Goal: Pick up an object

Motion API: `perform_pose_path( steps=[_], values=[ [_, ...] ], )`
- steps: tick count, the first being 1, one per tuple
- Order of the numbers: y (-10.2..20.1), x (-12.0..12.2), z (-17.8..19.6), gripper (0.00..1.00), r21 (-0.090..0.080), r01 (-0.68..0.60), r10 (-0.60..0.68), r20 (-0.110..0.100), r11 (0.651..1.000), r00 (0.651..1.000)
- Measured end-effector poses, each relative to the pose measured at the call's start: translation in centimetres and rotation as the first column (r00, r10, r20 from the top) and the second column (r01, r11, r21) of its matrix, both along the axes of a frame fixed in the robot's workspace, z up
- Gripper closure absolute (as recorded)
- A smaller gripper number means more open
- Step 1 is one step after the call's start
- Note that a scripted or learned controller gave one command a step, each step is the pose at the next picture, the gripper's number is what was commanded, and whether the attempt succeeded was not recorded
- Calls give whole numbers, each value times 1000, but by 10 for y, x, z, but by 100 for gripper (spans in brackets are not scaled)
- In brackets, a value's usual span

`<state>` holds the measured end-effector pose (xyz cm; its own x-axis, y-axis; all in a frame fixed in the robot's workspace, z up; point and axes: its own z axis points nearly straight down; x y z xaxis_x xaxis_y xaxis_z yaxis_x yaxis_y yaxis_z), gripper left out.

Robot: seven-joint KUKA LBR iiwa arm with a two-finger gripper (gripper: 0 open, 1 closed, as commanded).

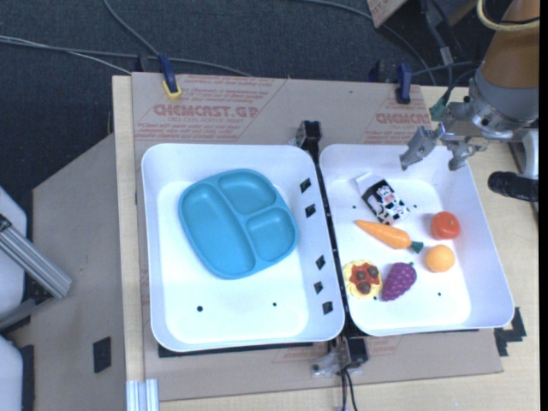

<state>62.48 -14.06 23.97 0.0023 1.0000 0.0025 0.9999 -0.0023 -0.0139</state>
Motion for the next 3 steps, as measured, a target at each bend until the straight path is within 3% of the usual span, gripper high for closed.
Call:
perform_pose_path(
  steps=[1,3],
  values=[
    [0,2,8,0,-2,-3,3,13,1000,1000],
    [14,7,-88,0,0,-4,4,7,1000,1000]
  ],
)
